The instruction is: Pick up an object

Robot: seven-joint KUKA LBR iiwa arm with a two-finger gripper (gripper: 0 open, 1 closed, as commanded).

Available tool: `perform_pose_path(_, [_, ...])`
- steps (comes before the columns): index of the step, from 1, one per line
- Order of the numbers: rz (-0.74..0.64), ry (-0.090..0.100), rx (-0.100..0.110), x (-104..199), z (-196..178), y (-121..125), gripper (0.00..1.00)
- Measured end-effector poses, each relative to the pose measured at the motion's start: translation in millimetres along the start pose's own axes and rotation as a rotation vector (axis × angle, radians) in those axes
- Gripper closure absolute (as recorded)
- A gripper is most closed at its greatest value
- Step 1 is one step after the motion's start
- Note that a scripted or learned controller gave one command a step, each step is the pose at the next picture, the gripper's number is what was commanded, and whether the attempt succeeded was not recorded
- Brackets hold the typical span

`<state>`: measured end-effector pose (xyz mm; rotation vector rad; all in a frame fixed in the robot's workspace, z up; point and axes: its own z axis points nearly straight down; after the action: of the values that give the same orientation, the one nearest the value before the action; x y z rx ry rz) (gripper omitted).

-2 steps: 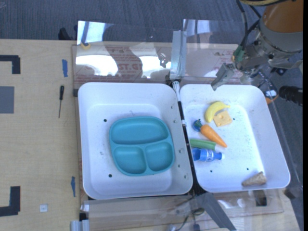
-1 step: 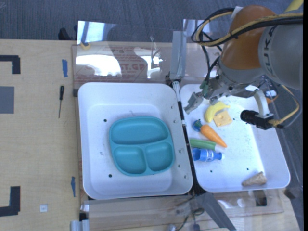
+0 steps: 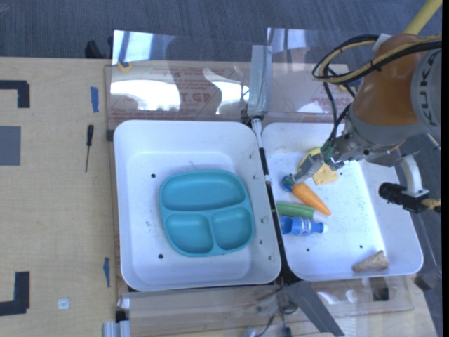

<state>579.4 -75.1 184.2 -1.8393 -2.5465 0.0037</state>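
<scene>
In the right bin (image 3: 393,209), an orange carrot (image 3: 310,197) lies beside a green stick-shaped piece (image 3: 295,208) and a small blue bottle (image 3: 300,225). A yellow wedge (image 3: 326,176) lies just above the carrot, and a small teal object (image 3: 287,182) sits at the carrot's left end. My gripper (image 3: 313,163) is low over the bin's upper left part, right next to the yellow wedge and just above the carrot. A yellowish bit shows at its tip, and I cannot make out whether it is held.
The left bin (image 3: 133,188) holds a teal divided plate (image 3: 206,211). A tan bread-like piece (image 3: 370,260) lies in the right bin's near right corner. A black fixture (image 3: 400,195) juts in at the right bin's right side. A metal divider (image 3: 257,83) stands behind the bins.
</scene>
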Motion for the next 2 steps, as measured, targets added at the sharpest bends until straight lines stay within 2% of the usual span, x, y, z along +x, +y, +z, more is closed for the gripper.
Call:
perform_pose_path(1, [-0.285, -0.005, -0.012, -29.0, 92.7, -37.3, 0.00])
perform_pose_path(2, [-0.284, -0.007, -0.020, -28.4, 81.3, -34.7, 1.00])
